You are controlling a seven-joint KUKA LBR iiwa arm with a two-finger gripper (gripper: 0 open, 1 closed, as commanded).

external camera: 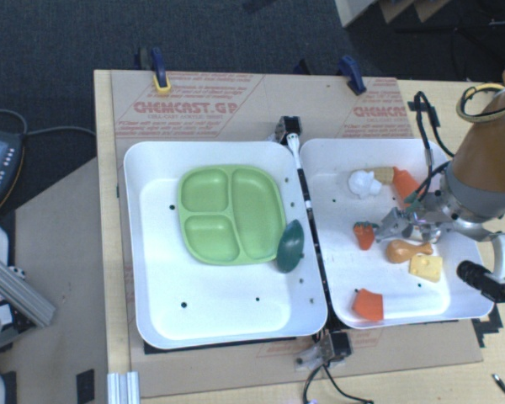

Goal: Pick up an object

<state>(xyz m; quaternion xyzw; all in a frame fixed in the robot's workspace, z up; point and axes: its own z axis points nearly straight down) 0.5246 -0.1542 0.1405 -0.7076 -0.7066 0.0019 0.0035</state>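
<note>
Hand (412, 225), fingers unclear, partly hides tan object (406, 250).

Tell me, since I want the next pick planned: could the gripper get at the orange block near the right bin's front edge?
Probably yes. The orange block lies by itself on bare bin floor in the right bin, nothing on top of it or pressed against it. The gripper hovers nearby over the same bin.

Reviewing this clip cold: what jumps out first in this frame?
The pale green divided plate in the left bin stands out most, with a dark green object at its lower right edge. In the right bin, the arm's gripper sits low among small toy foods: a white piece, an orange wedge and a yellow cheese-like piece.
</note>
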